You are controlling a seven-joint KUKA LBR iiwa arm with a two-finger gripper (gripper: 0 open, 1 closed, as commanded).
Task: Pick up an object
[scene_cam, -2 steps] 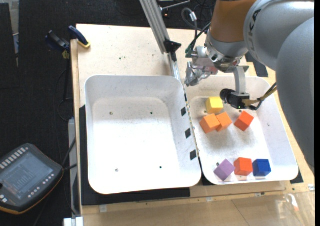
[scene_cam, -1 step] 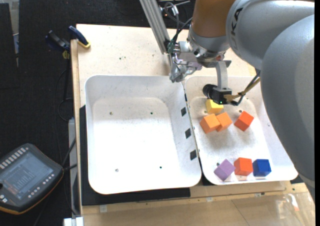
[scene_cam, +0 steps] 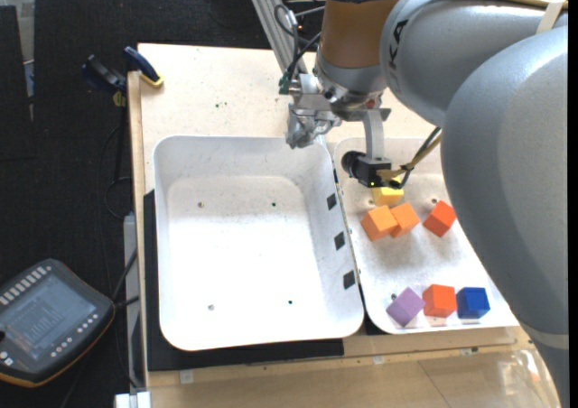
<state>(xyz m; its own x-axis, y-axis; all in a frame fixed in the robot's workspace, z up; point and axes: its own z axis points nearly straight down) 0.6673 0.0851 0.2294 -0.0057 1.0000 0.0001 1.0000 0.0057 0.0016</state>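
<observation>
Gripper (scene_cam: 302, 133) top-centre over left bin (scene_cam: 181, 158) rim, can't tell if released or clenched from here; cubes sit mid-right in right bin (scene_cam: 424, 264), so target the lone red cube (scene_cam: 439, 218), centre, descend straight.

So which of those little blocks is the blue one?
The blue block is at the right end of the front row of three in the right bin, beside a red-orange block and a purple block. No other is blue.
</observation>
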